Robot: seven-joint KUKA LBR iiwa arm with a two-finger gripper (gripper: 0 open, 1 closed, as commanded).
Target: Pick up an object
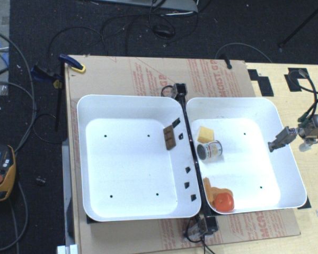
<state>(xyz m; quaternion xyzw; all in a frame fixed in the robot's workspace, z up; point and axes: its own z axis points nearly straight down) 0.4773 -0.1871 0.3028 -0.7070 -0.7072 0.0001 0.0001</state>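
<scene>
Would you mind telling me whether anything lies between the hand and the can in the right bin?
Nothing visible does. The hand sits over the right bin's right rim, and only bare white floor separates it from the can. The yellow block lies just behind the can and the tomato nearer the front, both off that line.

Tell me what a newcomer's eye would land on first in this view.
Two white bins fill the bench: the left bin holds a small brown block near its right wall. The right bin has a cluster along its left side: a pale yellow block, a small can lying on its side just below it, and a red-orange round object in the near corner. The hand sits at the right bin's right edge, apart from all of them.
</scene>
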